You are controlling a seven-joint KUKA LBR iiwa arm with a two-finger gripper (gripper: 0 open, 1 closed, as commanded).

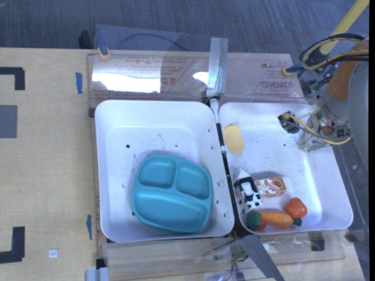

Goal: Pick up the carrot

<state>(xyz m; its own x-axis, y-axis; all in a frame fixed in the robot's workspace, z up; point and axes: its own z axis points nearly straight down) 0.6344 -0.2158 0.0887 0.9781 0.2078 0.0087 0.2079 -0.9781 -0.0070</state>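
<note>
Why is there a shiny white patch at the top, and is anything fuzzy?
In the camera view, light glares off the clear plastic sheet behind the white bins; the grey arm's two-finger gripper looks slightly blurred, while the small orange carrot stays fairly sharp.

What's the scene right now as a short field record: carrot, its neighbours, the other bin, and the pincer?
carrot: lying flat at the near edge of the right bin, green top toward the divider
neighbours: tomato touching its right end; small carton and black-and-white toy just behind it
other item: yellow lemon-like piece at the far left of the right bin
left bin: holds a teal divided plate
pincer: over the right bin's far right corner, apart from the carrot
</note>
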